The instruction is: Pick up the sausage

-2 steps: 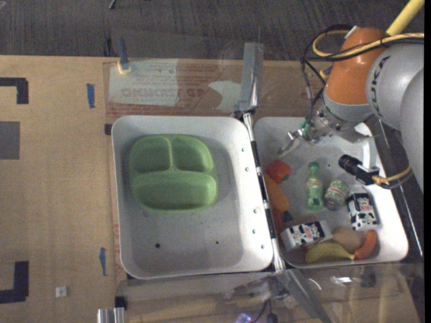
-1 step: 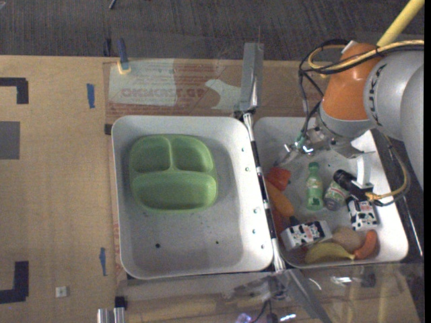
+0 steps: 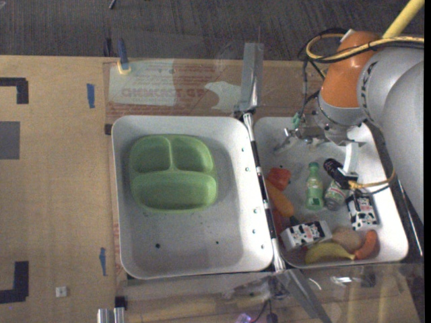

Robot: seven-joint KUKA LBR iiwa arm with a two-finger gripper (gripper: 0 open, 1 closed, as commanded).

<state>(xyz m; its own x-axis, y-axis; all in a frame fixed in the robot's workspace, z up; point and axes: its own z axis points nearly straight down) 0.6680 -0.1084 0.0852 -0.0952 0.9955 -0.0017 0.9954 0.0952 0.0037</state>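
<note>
The tool (image 3: 301, 132) hovers over the right bin's (image 3: 286, 163) far end, open or closed I cannot tell, while the sausage (image 3: 368, 245) lies in its lower right corner just beside the banana (image 3: 328, 252), probably light, smooth and slippery, so pinch across its middle.

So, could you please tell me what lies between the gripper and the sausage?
In the camera view, a small jar and a cow-patterned carton lie between the gripper and the sausage.
</note>
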